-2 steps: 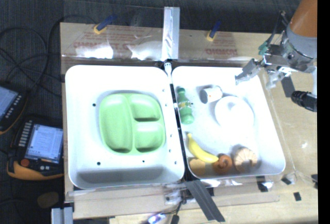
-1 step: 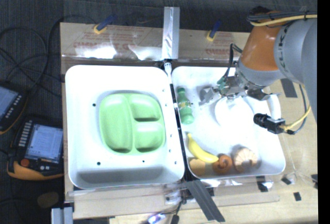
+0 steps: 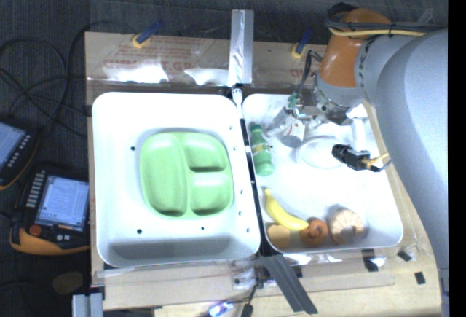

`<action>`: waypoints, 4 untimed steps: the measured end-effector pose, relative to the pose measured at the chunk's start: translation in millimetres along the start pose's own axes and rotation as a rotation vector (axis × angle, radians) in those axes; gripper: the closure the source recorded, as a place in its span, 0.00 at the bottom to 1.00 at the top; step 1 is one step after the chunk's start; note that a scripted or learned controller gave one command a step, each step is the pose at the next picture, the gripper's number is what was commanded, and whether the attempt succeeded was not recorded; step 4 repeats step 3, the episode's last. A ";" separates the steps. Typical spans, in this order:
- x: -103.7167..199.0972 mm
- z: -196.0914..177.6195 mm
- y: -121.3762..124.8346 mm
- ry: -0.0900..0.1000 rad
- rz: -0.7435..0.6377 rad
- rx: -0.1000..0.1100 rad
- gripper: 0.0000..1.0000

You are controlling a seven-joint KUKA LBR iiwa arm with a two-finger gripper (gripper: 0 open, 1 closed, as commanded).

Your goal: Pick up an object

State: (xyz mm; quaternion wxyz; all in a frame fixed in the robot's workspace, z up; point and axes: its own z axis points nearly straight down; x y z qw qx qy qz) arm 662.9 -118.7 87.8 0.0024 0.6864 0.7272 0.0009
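The right bin (image 3: 378,195) holds several things. A green bottle (image 3: 259,151) lies along its left wall. A yellow banana (image 3: 282,215) sits near the front, with a brown piece (image 3: 279,236), an orange round fruit (image 3: 314,230) and a beige lumpy object (image 3: 346,222) beside it along the front wall. A clear round thing (image 3: 317,152) lies in the middle of the bin. My gripper (image 3: 287,126) hangs low over the bin's back left part, just right of the bottle's top end. Nothing shows between its fingers.
The left bin (image 3: 109,162) holds a green divided plate (image 3: 188,173). A divider wall (image 3: 247,177) runs between the bins. The grey arm (image 3: 415,111) covers the right bin's right side. Tablets and cables lie on the floor at the left.
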 end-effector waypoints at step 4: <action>49.4 -92.6 8.7 0.004 -0.309 0.010 1.00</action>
